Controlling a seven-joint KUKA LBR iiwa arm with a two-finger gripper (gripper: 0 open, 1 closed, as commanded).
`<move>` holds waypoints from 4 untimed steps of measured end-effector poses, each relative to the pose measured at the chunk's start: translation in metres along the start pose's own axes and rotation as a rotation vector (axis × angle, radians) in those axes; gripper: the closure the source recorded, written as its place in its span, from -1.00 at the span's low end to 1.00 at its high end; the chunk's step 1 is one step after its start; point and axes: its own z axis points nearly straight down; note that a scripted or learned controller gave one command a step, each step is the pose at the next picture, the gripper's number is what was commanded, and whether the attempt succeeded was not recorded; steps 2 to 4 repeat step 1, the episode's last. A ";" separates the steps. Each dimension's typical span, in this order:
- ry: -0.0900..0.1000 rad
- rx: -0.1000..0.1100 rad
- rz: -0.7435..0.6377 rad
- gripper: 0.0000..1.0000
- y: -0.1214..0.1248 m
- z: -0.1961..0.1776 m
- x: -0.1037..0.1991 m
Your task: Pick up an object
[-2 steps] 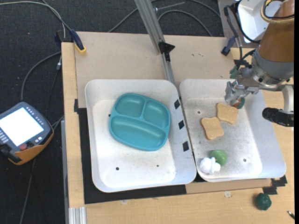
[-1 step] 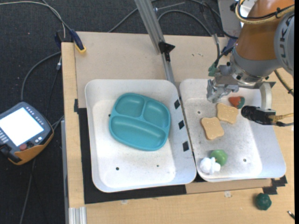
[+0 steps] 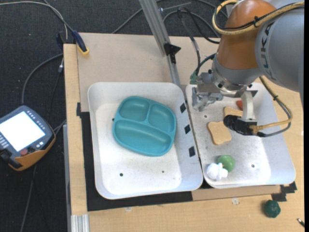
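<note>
The jaws (image 3: 202,102) hang low over the right bin's (image 3: 282,170) upper left corner, and I can't tell if they're open or shut. The toast slice (image 3: 219,133) lies just beside them, a green and white toy (image 3: 220,166) nearer the front. The teal divided plate (image 3: 144,125) sits in the left bin (image 3: 104,178).

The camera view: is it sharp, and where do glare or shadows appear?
Camera view: mostly sharp, evenly lit; glare whitens the handheld screen device at left; the teal divided plastic plate casts a faint shadow; the arm's orange band shows a soft highlight.

Two white bins (image 3: 104,187), one teal plate (image 3: 144,125), one toast slice (image 3: 219,133).
</note>
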 end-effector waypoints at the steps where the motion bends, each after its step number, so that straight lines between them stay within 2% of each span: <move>1: -0.001 -0.003 0.001 1.00 -0.004 -0.004 0.051; 4: -0.001 -0.003 0.001 1.00 -0.004 -0.004 0.051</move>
